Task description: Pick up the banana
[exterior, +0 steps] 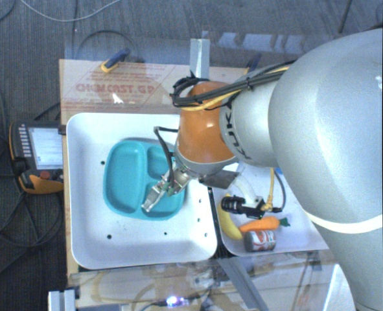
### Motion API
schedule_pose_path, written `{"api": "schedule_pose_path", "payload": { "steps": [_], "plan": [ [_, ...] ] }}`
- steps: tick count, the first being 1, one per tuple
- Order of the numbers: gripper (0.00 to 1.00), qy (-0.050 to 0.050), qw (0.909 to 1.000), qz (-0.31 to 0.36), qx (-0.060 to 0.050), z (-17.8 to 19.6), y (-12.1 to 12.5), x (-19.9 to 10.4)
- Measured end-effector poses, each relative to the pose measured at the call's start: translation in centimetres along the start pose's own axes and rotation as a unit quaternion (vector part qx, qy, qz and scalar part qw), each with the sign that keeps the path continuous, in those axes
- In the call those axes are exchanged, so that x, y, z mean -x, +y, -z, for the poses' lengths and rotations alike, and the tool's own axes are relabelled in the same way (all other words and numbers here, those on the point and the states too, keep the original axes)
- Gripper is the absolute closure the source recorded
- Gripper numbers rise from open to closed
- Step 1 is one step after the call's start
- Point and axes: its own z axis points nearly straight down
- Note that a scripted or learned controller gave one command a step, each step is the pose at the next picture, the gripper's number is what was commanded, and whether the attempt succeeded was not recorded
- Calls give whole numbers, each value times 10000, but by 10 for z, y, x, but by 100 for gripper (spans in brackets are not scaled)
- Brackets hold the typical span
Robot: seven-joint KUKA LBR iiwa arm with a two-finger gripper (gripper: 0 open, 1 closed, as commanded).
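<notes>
1. Over the bin on the view's left (87,238), the tool (153,198) hung low above a teal divided tray (123,173), its silvery tip pointing down toward the tray's near edge.
2. Whether the tool was apart or together could not be told from this angle, and nothing could be seen clamped in it.
3. The grey arm (321,141) reached in from the view's right and covered much of the other bin (304,241); its orange band (204,135) sat just above the tool.
4. The banana (226,224) lay in the right-hand bin, against that bin's left wall, with only part of its yellow length in sight below the wrist.
5. The banana was well apart from the tool, with the walls of the two bins between them.
6. An orange carrot (261,225) lay just beside the banana on its right, and a small can (261,240) lay on its side just below the carrot, close to the bin's near wall.
7. Both bins rested on a pale wooden worktop (100,89), and a blue-and-yellow clamp (113,60) gripped its far edge.
</notes>
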Motion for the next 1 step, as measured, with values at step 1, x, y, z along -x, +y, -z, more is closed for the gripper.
{"api": "schedule_pose_path", "payload": {
  "steps": [1],
  "plan": [
    [100, -18, 10000, -22, 20, 8, 0, 3]
  ]
}}
